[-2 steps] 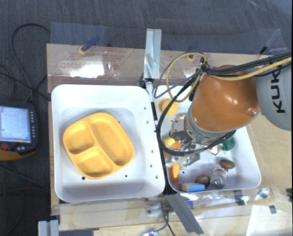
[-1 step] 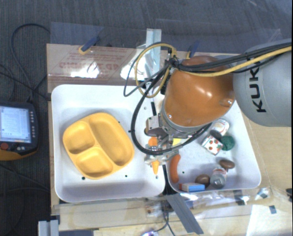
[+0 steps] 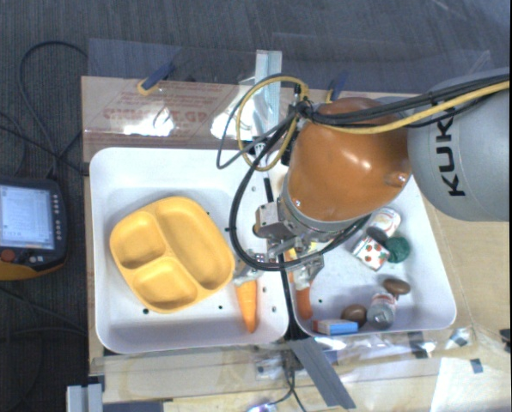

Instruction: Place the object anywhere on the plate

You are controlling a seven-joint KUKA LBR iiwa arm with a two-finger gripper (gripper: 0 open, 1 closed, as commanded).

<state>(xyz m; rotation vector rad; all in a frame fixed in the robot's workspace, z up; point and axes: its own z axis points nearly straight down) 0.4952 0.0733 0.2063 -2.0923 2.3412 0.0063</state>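
Observation:
A yellow divided plate (image 3: 168, 251) lies in the left bin (image 3: 110, 178), with nothing on it. An orange carrot (image 3: 248, 305) rests on the left bin's floor, just off the plate's lower right corner and close to the wall between the bins. My gripper (image 3: 297, 275) hangs under the orange wrist, over that wall and a little right of and above the carrot. An orange piece (image 3: 303, 299) shows just below the gripper, on the right bin's side; what it is cannot be made out. The wrist hides most of the gripper.
The right bin (image 3: 441, 303) holds several small items: a white spotted block (image 3: 369, 252), a green lump (image 3: 399, 249), a brown piece (image 3: 396, 287), a grey cylinder (image 3: 380, 314), a blue and red bar (image 3: 336, 325). Cables (image 3: 239, 204) loop above the plate's right side.

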